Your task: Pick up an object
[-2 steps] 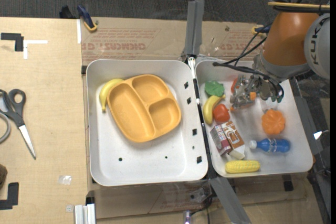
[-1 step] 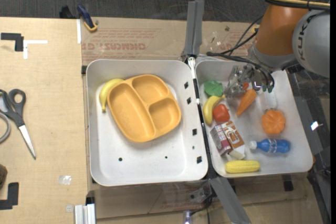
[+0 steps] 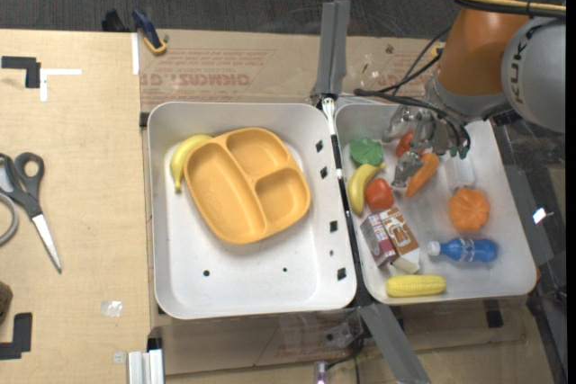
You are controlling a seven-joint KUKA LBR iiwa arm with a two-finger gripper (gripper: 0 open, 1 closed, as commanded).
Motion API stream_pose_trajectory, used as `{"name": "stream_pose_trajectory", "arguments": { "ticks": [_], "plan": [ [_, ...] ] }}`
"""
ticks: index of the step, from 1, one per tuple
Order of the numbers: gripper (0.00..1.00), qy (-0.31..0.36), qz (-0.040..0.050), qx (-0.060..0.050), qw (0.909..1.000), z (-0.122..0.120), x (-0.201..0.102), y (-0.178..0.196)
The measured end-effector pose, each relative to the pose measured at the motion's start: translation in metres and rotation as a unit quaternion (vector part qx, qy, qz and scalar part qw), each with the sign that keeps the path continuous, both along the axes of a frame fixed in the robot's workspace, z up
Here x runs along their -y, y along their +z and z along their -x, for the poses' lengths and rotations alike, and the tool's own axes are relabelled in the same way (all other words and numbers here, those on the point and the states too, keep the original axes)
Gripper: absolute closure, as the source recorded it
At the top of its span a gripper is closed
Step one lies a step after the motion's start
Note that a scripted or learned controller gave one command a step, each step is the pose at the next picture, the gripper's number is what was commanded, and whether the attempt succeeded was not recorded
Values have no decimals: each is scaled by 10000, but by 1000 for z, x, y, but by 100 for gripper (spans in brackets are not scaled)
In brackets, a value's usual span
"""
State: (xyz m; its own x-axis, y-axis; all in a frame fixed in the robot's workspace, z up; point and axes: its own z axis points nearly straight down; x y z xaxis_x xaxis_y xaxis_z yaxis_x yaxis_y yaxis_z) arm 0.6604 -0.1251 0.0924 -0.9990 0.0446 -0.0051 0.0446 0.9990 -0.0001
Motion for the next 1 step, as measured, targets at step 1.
{"name": "stream_pose_trajectory", "arguments": {
  "ticks": [1],
  "plan": [
    [100, 8, 5, 25, 10000, -2, 0, 10]
  ]
}}
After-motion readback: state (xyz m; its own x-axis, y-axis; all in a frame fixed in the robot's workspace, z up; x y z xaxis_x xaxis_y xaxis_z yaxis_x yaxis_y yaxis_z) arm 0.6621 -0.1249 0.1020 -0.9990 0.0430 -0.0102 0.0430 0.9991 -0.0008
